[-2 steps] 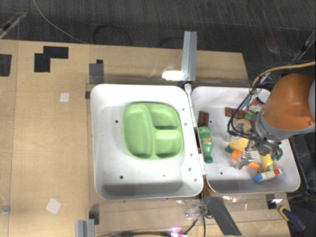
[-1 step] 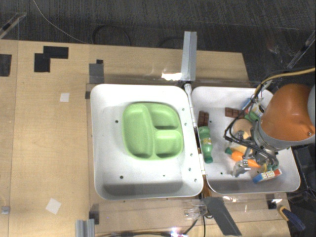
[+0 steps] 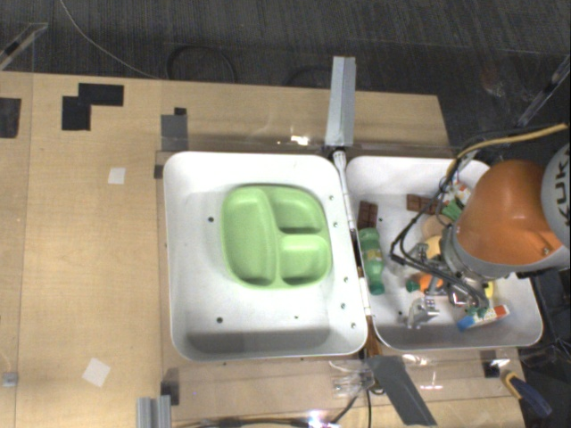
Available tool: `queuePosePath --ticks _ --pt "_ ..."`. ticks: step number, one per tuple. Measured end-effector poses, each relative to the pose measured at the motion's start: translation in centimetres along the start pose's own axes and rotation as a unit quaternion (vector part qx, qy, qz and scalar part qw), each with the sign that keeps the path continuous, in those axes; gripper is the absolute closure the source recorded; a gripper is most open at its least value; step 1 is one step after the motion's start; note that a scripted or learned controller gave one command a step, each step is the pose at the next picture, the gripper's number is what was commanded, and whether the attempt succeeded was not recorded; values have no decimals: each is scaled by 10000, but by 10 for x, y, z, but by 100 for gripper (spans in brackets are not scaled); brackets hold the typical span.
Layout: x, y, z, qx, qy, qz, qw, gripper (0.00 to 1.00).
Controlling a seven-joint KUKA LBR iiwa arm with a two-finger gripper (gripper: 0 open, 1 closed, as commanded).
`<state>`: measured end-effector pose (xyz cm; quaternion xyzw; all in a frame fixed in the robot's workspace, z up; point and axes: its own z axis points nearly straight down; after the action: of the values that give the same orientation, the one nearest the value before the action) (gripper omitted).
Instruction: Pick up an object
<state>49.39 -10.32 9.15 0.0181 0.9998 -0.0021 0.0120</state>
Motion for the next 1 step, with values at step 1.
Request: queuePosePath --ticks 1 --pt "-71 -64 4 -5 52 799 9968 0"
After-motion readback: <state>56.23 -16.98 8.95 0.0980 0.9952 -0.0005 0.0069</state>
